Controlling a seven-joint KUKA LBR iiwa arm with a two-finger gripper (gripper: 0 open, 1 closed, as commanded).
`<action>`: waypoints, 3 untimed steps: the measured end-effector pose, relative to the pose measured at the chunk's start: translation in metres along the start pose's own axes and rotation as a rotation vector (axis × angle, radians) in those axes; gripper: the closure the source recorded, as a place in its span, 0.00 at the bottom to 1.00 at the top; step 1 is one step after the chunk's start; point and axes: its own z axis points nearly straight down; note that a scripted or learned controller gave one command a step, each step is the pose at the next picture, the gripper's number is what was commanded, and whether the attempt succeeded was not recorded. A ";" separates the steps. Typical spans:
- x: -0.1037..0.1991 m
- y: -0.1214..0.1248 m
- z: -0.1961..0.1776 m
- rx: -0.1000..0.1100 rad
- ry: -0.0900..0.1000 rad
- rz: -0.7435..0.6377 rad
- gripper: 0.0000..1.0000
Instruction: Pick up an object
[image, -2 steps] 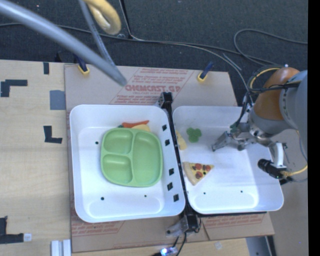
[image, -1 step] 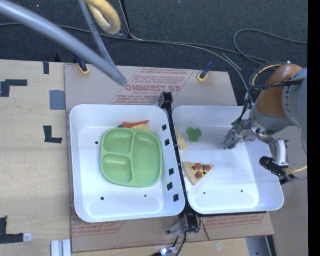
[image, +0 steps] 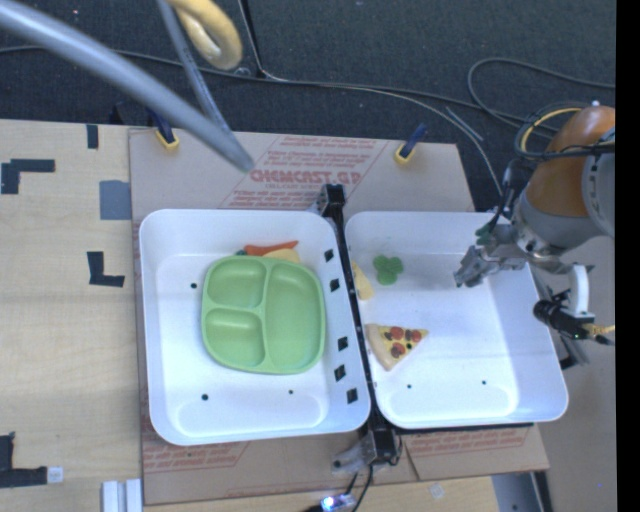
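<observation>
Hand (image: 468, 276) over right bin (image: 520, 400), cardboard (image: 300, 165) beneath.

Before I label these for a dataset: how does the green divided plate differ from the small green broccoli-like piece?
The green divided plate lies in the left white bin; the small green broccoli-like piece lies in the right white bin. The plate is far larger, flat, pale green, with three compartments; the piece is lumpy and darker green. An orange strip touches the plate's far edge; the piece lies alone. Both are green and rest on bin floors.
</observation>
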 end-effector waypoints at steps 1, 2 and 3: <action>0.000 0.008 -0.062 -0.003 -0.001 -0.001 1.00; 0.001 0.008 -0.067 0.002 0.000 0.000 1.00; 0.056 0.014 -0.080 0.002 0.002 -0.005 1.00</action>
